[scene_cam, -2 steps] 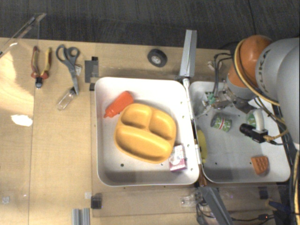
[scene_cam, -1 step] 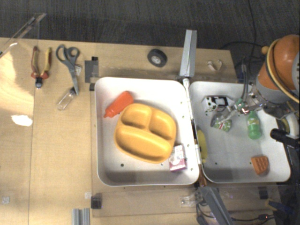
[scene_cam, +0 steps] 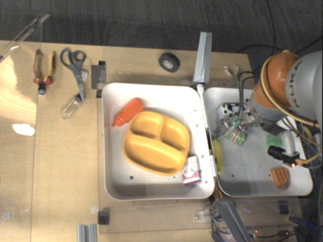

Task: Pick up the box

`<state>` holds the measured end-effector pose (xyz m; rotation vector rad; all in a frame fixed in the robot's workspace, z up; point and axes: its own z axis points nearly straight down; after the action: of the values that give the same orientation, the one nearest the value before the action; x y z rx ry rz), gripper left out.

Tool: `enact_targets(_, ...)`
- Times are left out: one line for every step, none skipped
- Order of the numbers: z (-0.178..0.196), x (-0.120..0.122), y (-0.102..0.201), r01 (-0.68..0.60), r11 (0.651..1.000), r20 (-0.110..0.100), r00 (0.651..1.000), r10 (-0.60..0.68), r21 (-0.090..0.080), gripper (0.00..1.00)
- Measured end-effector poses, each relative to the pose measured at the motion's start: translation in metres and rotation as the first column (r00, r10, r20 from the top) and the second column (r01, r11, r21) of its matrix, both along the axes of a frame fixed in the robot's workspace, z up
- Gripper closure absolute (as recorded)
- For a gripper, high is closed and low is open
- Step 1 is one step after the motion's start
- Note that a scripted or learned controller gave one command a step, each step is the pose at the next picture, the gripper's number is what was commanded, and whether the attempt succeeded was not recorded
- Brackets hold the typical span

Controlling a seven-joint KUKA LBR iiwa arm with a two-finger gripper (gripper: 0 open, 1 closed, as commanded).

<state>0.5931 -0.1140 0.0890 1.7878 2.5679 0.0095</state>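
Note:
The box (scene_cam: 192, 169) is small, pink and white, and lies in the left bin (scene_cam: 113, 180) near its front right corner, tucked against a big yellow moulded object (scene_cam: 156, 141). My gripper (scene_cam: 235, 122) is over in the right bin (scene_cam: 252, 188), low near its back left part, just above a small green and white packet (scene_cam: 237, 136). The bin divider and roughly a hand's width separate the gripper from the box.
An orange bottle (scene_cam: 128, 112) lies at the back of the left bin. The right bin holds a yellow item (scene_cam: 217, 155) by its left wall, a green piece (scene_cam: 275, 153) and a brown-orange block (scene_cam: 280, 177). Scissors (scene_cam: 75, 69), pliers (scene_cam: 42, 69) and a tape roll (scene_cam: 169, 61) rest on the bench.

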Motion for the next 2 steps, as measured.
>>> enact_targets(-0.002, 0.058, -0.025, -0.005, 1.0, -0.093, 0.996, 0.006, 0.008, 0.0)
enact_targets(-0.003, 0.061, -0.007, 0.208, 0.978, -0.074, 0.975, -0.209, -0.015, 0.0)
